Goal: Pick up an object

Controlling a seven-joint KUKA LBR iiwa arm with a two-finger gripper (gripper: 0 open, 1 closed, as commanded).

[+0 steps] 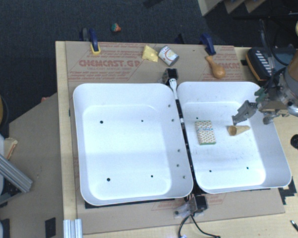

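you're looking at the right white plastic bin (268, 152): a flat patterned rectangular sponge pad (205, 132) is lying near its middle, nothing crowding it. the small tan wedge-shaped piece (238, 130) is sitting just right of the pad, long axis running left-right, narrow tip pointing right. the grey two-finger gripper (240, 117) is hovering just above the wedge; can't tell its opening or whether it's touching.

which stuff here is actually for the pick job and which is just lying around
For the job:
right bin
patterned pad in it
tan wedge in it
gripper, just above the wedge

Lying about:
left bin
yellow piece, small box and wooden piece on the board behind the bins
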